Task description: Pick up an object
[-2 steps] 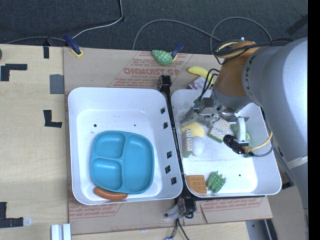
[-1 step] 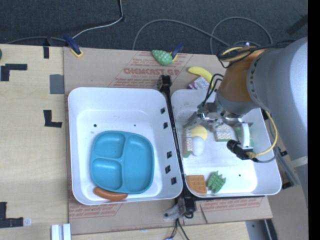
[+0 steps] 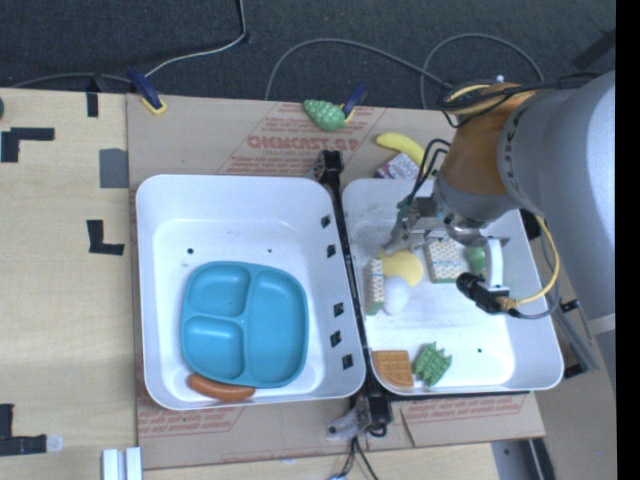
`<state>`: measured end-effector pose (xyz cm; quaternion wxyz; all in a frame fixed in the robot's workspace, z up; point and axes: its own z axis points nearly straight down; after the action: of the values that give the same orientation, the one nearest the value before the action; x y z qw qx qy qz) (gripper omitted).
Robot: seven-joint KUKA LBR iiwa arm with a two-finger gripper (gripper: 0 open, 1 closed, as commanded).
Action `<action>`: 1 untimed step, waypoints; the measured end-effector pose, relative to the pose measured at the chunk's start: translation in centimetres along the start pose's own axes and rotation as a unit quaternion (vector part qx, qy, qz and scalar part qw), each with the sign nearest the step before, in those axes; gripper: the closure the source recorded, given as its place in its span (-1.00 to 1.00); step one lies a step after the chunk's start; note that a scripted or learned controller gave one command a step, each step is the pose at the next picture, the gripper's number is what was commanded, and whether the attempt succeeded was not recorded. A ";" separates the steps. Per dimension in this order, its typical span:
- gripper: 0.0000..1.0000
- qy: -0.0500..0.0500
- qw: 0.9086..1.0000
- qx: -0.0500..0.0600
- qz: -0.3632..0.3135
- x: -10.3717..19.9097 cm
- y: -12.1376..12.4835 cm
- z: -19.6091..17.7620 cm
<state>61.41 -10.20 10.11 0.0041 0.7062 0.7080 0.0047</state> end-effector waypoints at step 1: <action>-1.00 0.000 1.000 0.003 0.000 0.0 -0.2 0.3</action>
<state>61.21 -10.23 9.80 0.0024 0.7064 0.7078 0.0026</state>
